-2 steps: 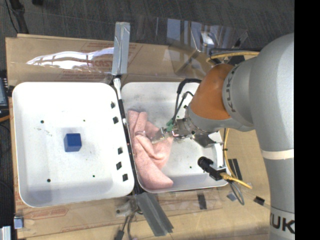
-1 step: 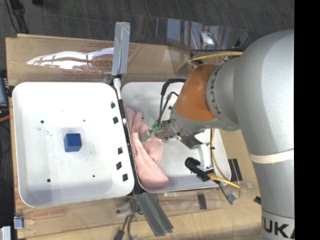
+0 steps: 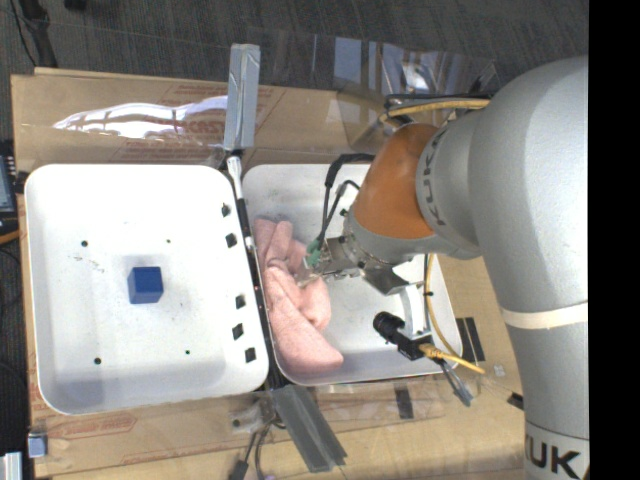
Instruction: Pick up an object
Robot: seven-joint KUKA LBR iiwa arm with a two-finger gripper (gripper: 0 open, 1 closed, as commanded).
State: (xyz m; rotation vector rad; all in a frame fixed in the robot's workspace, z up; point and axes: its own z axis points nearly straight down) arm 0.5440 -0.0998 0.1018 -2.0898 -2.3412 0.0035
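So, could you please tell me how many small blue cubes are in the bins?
1: the small blue cube sits in the left white bin. The arm may hide others.

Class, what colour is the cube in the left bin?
Blue; the cube shows plainly in the camera view.

This is a robot lab or test cell. A big grey industrial arm [image 3: 520,198] with loose cables reaches over a tabletop [image 3: 120,118] covered in cardboard and tape. Two white bins [image 3: 60,268] are clamped side by side, and dark carpet [image 3: 300,8] lies behind.
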